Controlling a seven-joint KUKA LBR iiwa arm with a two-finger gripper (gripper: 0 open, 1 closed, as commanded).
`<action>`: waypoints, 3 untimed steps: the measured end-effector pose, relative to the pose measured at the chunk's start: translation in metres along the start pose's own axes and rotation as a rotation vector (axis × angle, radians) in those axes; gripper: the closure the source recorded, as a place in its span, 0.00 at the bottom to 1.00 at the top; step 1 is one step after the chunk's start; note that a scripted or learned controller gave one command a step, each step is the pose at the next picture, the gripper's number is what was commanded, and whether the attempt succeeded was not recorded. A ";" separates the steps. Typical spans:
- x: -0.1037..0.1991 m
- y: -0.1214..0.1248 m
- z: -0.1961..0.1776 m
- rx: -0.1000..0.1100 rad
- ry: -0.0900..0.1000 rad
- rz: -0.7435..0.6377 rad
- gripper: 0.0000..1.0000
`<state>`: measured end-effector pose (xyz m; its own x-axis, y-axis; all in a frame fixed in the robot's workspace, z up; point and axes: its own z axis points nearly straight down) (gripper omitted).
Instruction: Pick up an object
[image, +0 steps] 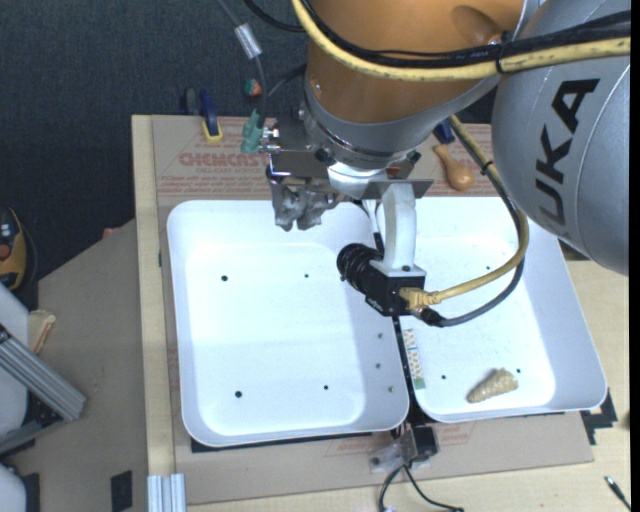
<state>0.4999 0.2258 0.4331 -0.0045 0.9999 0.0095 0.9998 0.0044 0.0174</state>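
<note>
Shell (493, 385), pale tan and ridged, cone-shaped, lies on its side in the right bin (560, 300), near that bin's front edge and close to its front right corner. Nothing touching it.

Relative to the shell: gripper (298, 212) sits well apart, up and to the left, across the divide, over the back edge of the left bin (200, 300). Jaw state cannot be told; the fingertips are a dark blurred cluster under the wrist. Nothing seen between them.

Black cylindrical fitting (362, 268) and brass hose coupling (420, 298) hang off the wrist, between the gripper and the shell, near the seam of the two bins.

Wooden-handled tool (455, 165) lies behind the right bin, far from the shell.

Risks, as judged:
- gripper is over the wrong bin; a descent from here closes on bare floor
- shell is tapered and hard, likely to squirt out of a pinch across its cone
- shell sits close to the front wall; one finger may strike the rim
- trailing hose could drag across the bin on the way over
</note>
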 end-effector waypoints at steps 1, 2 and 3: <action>-0.004 0.035 0.142 0.028 -0.015 0.007 1.00; -0.002 0.017 0.085 0.013 -0.007 0.003 1.00; -0.003 -0.025 0.145 0.027 -0.012 0.005 1.00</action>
<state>0.4779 0.2242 0.2872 0.0005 1.0000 -0.0029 1.0000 -0.0005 -0.0098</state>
